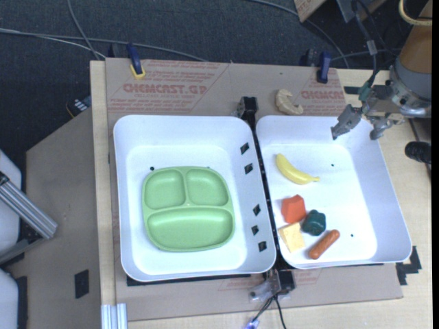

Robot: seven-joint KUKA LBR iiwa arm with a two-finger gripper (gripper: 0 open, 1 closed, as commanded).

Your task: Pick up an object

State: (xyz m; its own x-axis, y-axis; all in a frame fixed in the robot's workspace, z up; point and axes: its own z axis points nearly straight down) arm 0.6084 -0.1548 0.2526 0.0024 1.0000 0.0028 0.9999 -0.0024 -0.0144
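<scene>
The tool hung spread and empty over the right bin. The banana looked light, stiff, slippery; grip mid-body.

Green divided tray in left bin, tan piece on board, blue clamps

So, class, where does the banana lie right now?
The banana lies in the right bin, toward its upper left, just above the red block.
</scene>
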